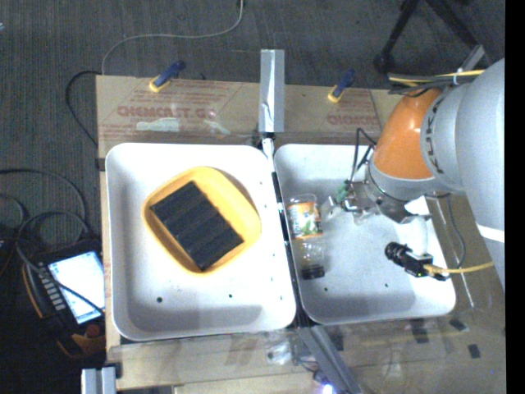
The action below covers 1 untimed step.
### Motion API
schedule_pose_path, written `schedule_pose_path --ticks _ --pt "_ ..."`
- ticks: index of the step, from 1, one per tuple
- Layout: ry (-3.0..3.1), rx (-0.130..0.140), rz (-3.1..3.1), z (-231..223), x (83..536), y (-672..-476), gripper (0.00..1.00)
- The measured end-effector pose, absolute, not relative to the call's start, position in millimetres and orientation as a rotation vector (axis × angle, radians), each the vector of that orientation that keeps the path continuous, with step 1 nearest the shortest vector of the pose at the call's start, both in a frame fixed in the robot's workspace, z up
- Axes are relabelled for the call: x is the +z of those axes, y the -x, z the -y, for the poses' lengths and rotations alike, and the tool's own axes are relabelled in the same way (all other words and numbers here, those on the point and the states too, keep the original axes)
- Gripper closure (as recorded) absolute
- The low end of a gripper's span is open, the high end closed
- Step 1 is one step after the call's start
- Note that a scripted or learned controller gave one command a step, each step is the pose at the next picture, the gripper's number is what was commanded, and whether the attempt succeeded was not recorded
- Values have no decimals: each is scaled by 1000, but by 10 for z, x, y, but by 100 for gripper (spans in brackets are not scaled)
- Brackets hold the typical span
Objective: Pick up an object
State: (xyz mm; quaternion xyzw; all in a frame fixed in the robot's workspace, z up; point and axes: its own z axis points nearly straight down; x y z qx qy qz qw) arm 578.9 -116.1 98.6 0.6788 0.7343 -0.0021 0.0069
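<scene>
So far nothing has been lifted, as far as the view shows. The arm (447,138) reaches into the right bin (373,302) from the right, and the pincer (351,199) sits low at the end of the wrist, near the bin's upper middle. Whether it is open or closed I cannot tell; it is small, dark and partly hidden under the wrist, and nothing can be made out in its grip.

The likeliest target, a clear bottle (305,235) with an orange label and a dark cap, lies on the bin floor just to the left of the pincer and a little toward the front, against the bin's left wall. It looks apart from the pincer, not touching. Well off to the left, in the other bin (131,302), a yellow dish (238,199) with a black ridged pad (197,225) in it rests untouched.

My judgement: the approach is under way; the closing, grasp and lift all remain.
</scene>
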Motion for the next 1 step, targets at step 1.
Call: schedule_pose_path --ticks 1 --pt "-2072 14 -2341 1497 918 -5491 0"
